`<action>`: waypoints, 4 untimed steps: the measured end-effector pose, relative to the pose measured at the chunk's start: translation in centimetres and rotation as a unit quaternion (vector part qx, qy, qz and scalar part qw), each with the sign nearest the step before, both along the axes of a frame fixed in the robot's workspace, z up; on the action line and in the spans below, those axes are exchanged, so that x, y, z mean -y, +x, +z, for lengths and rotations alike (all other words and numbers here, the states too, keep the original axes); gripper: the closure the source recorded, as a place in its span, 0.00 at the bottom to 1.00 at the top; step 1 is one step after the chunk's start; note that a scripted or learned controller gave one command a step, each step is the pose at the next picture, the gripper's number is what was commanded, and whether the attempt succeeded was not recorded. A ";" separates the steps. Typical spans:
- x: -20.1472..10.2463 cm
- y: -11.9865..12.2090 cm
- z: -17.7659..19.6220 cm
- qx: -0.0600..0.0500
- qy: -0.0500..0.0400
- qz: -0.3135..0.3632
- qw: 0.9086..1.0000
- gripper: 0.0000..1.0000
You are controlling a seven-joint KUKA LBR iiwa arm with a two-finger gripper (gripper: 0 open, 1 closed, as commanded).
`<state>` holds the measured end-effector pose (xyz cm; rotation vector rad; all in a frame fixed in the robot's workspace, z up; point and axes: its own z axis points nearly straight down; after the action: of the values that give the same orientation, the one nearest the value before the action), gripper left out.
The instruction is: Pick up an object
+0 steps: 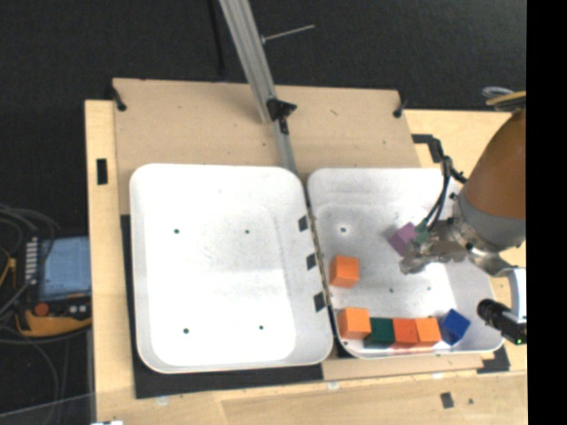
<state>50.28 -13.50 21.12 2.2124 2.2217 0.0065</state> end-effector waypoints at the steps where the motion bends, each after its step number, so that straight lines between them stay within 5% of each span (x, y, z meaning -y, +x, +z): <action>1: 0.1 0.2 3.9 0.000 0.000 0.000 1.000 1.00; 4: -13.7 7.4 3.9 -0.002 0.001 0.002 1.000 1.00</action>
<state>57.64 0.22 25.02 2.2118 2.2296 0.0049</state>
